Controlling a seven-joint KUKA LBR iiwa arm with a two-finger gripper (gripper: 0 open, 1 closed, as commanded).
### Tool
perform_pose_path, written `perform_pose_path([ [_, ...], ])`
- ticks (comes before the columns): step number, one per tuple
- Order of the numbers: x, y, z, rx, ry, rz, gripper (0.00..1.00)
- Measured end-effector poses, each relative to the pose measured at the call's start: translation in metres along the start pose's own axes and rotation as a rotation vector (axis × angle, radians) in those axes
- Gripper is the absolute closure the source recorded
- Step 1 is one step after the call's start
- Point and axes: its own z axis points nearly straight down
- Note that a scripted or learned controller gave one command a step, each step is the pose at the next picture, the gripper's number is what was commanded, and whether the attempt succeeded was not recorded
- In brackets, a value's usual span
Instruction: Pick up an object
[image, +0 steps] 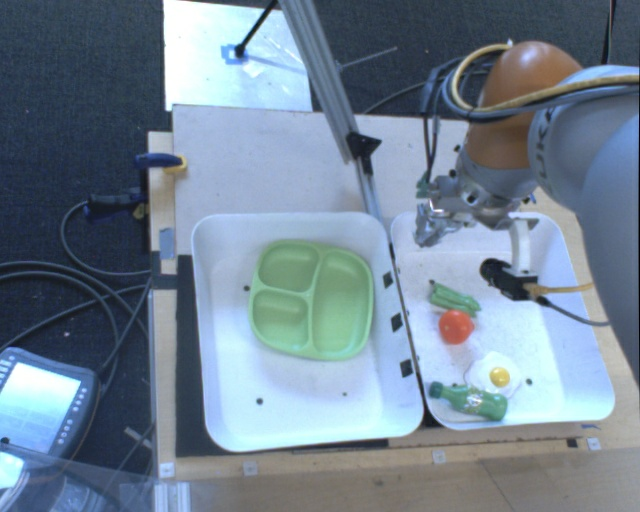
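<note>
Start at your left: you have two shallow white bins on the tabletop (260, 160), side by side and touching along their inner rims. The left bin (215, 330) carries one thing, a light green divided plate (312, 299) with three compartments, lying flat near the bin's middle and a little toward the far side. Cross the shared rim and the right bin (580, 390) gives you four small things to count. One green pepper-like piece (454, 298) lies at a slant near the bin's middle. Just below it, close but apart, sits one red tomato-like ball (456, 326). Nearer the front rim you see one fried egg (494, 375), white with a yellow yolk, and beside it on its near-left side one green bottle (474, 400) lying on its side, seemingly touching the egg's edge. So that is one of each: plate, pepper, tomato, egg, bottle. The arm (590, 120) comes in from your right, its orange band above the wrist, and the claw (431, 228) hangs over the far-left corner of the right bin, pointing down near the rim. Its metal tips look close together, though the view is too small for you to tell how far it is parted, and nothing shows between the tips. The pepper, nearest of the four, lies well apart from it. A black fitting (505, 277) with a cable hangs at the arm's right side above the bin.
</note>
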Motion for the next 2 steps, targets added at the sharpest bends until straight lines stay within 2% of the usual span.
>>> perform_pose_path([
  [1,0.052,-0.001,-0.009,-0.002,0.001,-0.001,1.0],
  [2,0.112,-0.013,-0.01,0.001,0.001,-0.002,1.0],
])
